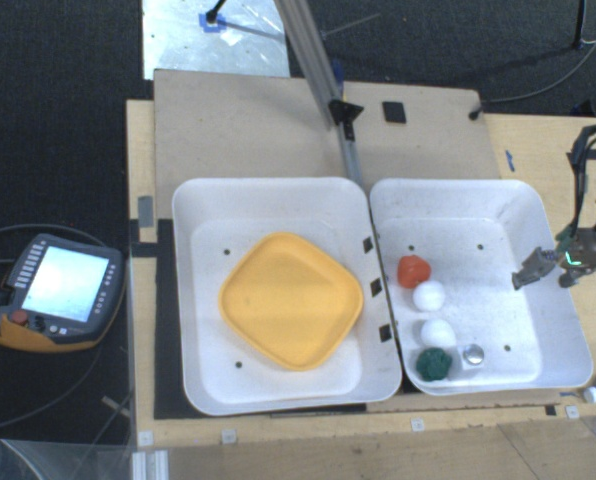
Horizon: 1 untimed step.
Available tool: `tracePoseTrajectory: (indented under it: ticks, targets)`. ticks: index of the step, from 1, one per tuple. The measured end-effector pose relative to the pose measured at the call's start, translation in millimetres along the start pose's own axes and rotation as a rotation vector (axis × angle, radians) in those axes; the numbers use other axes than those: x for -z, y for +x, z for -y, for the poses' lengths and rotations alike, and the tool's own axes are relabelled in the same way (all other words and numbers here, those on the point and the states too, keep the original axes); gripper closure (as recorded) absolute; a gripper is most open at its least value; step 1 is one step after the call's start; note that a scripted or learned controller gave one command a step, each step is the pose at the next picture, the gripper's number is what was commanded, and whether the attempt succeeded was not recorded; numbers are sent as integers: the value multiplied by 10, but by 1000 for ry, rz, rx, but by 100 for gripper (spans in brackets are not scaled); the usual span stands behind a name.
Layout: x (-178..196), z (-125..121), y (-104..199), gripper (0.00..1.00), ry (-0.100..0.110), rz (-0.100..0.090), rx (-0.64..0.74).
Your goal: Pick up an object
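Nearest in the right bin (pixel 498 203), a dark green ball (pixel 435 363) and a small silver object (pixel 473 354) are seen, then two white balls (pixel 437 332), then a red ball (pixel 413 270). The yellow plate (pixel 292 300) is seen in the left bin (pixel 203 208). The gripper (pixel 540 268) is placed over the right bin's right edge; its opening cannot be told. No writing can be read.

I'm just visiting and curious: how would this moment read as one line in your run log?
task: pick up object | gripper: over right bin edge | left bin: yellow plate | right bin: red ball, two white balls, green ball
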State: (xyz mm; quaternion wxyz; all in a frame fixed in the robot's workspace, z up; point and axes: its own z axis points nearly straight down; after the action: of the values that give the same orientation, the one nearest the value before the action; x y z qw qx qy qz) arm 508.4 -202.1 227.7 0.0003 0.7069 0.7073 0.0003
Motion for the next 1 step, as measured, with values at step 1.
tracePoseTrajectory:
  ticks: [1]
  targets:
    - [0, 0, 0, 0, 0, 0, 0]
